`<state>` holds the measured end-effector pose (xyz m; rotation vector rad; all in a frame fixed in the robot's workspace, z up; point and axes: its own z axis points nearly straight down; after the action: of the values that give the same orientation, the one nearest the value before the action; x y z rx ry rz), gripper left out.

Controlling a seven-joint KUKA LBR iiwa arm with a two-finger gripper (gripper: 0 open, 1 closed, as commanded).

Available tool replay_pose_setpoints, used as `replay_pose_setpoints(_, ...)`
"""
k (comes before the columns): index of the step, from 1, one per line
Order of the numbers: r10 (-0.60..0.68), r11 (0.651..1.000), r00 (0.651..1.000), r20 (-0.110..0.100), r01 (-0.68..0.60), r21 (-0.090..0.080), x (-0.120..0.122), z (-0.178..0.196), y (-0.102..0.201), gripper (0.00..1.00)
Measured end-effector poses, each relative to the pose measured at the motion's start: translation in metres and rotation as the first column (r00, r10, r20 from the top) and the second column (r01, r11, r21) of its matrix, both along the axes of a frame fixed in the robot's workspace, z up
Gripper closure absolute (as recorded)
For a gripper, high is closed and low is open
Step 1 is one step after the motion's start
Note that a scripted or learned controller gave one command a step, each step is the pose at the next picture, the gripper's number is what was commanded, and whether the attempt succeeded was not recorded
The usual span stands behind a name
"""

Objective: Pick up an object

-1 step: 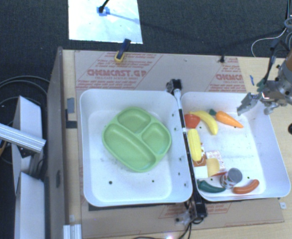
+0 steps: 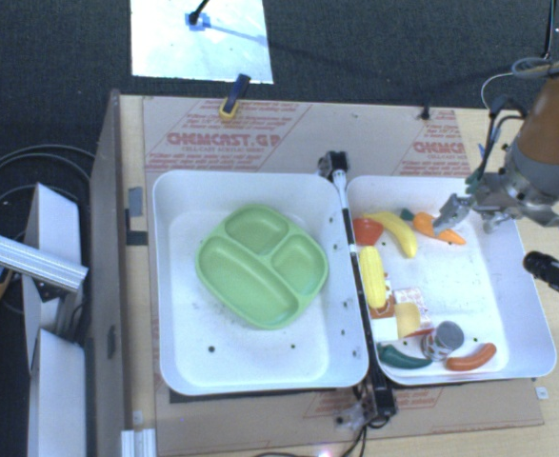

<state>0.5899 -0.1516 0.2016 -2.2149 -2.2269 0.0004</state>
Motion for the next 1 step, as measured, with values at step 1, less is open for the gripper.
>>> replay_pose_setpoints(1, -0.004, 1.0, 1.0, -0.003, 0.004, 0.001, -0.0125, -0.1232, 0.0105, 0.0)
